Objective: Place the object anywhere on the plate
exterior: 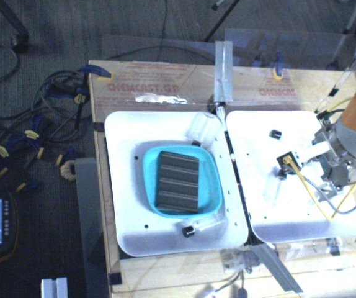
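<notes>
Camera view: dark ridged block (pixel 178 181) lies flat on blue plate (pixel 148 182), in L bin (pixel 119 166). Gripper (pixel 337 171) hangs over R bin (pixel 258 222) near its right edge, well apart from plate. Wide or narrow, can't tell.

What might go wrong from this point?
The dark ridged block covers most of the blue plate, so another object may slide off. The clear bottle lying beside the plate's lower rim may get knocked. The small black piece in the right bin looks hard to grip.
</notes>
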`<state>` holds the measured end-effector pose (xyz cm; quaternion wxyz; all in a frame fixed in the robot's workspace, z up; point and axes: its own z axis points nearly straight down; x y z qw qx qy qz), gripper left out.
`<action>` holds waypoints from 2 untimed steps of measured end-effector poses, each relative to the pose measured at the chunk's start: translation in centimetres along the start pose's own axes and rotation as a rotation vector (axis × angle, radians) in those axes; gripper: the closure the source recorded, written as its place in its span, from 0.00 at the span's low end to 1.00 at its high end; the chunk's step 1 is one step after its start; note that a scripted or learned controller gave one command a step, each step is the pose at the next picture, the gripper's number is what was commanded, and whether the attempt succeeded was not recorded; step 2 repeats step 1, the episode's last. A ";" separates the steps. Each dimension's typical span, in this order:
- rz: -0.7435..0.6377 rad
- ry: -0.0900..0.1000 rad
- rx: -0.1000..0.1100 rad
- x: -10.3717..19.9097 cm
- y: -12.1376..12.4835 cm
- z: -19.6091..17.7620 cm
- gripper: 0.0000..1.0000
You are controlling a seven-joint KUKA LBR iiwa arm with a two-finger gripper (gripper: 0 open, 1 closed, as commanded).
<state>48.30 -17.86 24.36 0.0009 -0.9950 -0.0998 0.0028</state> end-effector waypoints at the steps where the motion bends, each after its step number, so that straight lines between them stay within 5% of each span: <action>1: -0.003 0.004 -0.003 2.5 -11.5 -8.0 0.00; 2: -0.003 0.004 -0.003 2.5 -11.5 -8.0 0.00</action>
